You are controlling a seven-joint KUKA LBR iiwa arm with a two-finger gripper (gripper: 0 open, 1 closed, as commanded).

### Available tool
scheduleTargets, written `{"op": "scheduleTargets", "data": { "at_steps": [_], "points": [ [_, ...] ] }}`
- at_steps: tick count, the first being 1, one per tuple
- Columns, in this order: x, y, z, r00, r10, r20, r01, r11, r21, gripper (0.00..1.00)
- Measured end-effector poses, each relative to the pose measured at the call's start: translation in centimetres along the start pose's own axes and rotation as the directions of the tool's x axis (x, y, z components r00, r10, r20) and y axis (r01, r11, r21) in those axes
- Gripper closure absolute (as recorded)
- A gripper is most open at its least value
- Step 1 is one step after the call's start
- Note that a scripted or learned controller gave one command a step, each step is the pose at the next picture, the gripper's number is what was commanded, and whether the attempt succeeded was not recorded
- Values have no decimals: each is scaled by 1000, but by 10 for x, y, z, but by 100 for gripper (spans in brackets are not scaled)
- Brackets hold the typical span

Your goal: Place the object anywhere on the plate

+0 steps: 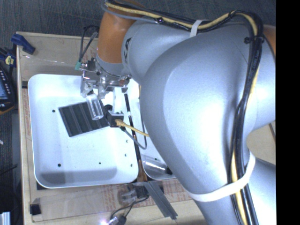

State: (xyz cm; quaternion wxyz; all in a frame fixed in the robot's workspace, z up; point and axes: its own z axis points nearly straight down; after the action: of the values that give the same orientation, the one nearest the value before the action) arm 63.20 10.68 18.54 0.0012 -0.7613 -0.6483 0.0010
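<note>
A large grey robot arm [201, 102] with an orange band [112, 32] above its wrist reaches in from the right and covers most of the right white bin [154, 170], of which a small near corner shows. The gripper [95, 106] hangs over the left white bin [70, 168], its clear fingers [96, 109] pointing down over the right end of a dark ribbed rectangular plate [77, 118] that lies flat and slightly turned in the far middle of that bin. Whether the fingers are open or closed cannot be told, and nothing can be made out between them. A thin tan stick [133, 129] juts right from beside the gripper. A blue clamp [22, 42] sits at the bench's far left corner.
</note>
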Motion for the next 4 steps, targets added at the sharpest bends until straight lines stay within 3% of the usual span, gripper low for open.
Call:
{"op": "scheduleTargets", "data": {
  "at_steps": [1, 2, 3, 4],
  "points": [
    [0, 0, 0, 1000, 1, 0, -1, 1000, 0, 0],
    [2, -1, -10, 1000, -9, -1, 9, 1000, 3, 100],
    [37, 18, -63, 892, 451, -1, -451, 892, 1, 100],
    [54, 15, -155, 968, 251, -1, -251, 968, -1, 100]
  ]
}}
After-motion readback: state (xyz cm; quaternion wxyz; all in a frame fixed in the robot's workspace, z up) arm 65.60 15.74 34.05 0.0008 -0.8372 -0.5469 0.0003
